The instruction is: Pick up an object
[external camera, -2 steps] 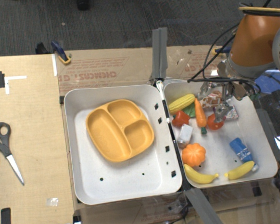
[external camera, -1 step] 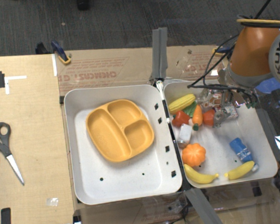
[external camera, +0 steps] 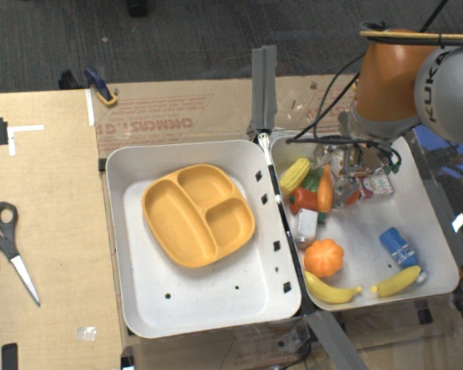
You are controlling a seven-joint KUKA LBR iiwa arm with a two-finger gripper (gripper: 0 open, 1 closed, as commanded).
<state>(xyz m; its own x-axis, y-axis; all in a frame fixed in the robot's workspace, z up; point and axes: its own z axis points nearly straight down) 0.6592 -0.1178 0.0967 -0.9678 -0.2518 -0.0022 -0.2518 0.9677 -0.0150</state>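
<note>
The arm (external camera: 402, 71) comes in from the right, its orange band and grey body hanging over the back of the right bin (external camera: 426, 229). The hand (external camera: 350, 171) is down low among a cluster of toys at that bin's rear. It is tangled up with cables and clutter, and from here I cannot tell how it is set or whether it has anything.

Right beside the hand, toward the divider, lies a yellow corn cob (external camera: 295, 173), and just below that a carrot (external camera: 324, 190) tilted against something red (external camera: 303, 199). A small red-and-white packet (external camera: 375, 185) sits on the hand's other side. Below the red piece is a small white object (external camera: 306, 224) against the bin's left wall.

Nearer the front of the same bin rests an orange pumpkin (external camera: 323, 257), touching a banana (external camera: 331, 290) that curves along the front edge. A second banana (external camera: 397, 282) lies further right, with a blue can (external camera: 397, 246) just behind it.

The left bin (external camera: 137, 299) holds a yellow divided plate (external camera: 199, 215), three compartments, lying flat near the middle.

Off to the left on the wooden surface (external camera: 44, 235) lie a pair of scissors (external camera: 11, 245), well apart from both bins.
</note>
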